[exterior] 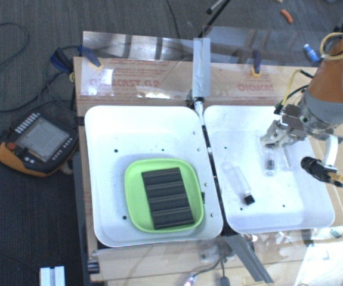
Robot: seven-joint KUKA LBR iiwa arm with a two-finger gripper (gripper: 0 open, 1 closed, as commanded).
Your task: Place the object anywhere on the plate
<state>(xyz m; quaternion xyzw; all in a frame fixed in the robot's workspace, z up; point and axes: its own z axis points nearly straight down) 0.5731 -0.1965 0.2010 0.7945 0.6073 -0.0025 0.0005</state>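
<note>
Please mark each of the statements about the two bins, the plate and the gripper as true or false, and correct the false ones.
1. The green plate lies in the left bin. True.
2. A dark ridged block lies on the plate. True.
3. The clear tube with a black cap lies on the plate. False: it lies on the floor of the right bin.
4. The gripper is above the left bin. False: it is over the right bin, near the tube.
5. The plate is red. False: it is green.
</note>
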